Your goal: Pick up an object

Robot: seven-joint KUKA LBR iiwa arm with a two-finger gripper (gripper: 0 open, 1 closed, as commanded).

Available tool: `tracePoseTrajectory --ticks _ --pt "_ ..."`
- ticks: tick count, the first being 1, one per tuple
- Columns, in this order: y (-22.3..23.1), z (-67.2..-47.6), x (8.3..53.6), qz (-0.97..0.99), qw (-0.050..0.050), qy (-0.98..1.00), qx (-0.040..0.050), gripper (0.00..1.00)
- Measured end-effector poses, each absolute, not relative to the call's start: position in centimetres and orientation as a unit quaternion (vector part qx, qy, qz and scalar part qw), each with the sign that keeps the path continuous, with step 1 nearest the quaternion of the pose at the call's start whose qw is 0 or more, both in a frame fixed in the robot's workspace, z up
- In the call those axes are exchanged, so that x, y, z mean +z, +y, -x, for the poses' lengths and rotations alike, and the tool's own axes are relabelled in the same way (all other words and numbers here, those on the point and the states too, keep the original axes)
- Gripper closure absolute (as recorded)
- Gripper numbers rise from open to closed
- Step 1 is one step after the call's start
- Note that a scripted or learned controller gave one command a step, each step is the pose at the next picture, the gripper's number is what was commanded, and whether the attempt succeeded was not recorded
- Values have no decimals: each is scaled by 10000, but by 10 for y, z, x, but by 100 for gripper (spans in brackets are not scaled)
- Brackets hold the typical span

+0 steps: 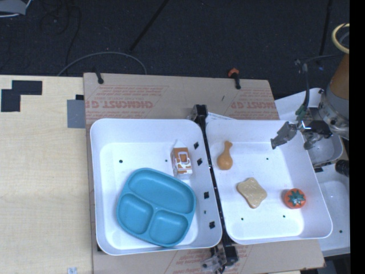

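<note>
Hovering over the far right corner of the right bin [319, 221], my pincer [293, 135] hangs with its fingers spread apart and nothing between them, so I judge the pick has not begun. Three candidates lie loose on that bin's floor, well apart from one another: an orange chicken drumstick [226, 156] toward the left wall, a tan cracker-shaped piece [252, 192] in the middle, and a small red tomato [295, 198] near the right side. I reckon that spacing leaves room to close on any one alone. The left bin [102, 153] holds a blue divided plate [155, 206] and, just beyond it, a small orange-and-white carton [181, 161]. Both bins sit on a cardboard sheet [171, 99] clamped to the pale wood surface [40, 170]; dark carpet with cables [102, 56] lies beyond
</note>
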State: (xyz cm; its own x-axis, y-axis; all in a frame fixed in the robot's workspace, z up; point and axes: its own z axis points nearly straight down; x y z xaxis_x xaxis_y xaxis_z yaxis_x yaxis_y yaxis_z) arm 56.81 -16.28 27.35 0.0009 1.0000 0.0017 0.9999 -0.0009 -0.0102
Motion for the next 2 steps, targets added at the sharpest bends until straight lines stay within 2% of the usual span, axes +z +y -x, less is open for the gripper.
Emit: tracePoseTrajectory --ticks 1,2 --pt "-163 -570 278 7070 4 -7072 5 0" --pt "-155 -575 220 7069 38 -7073 22 0"
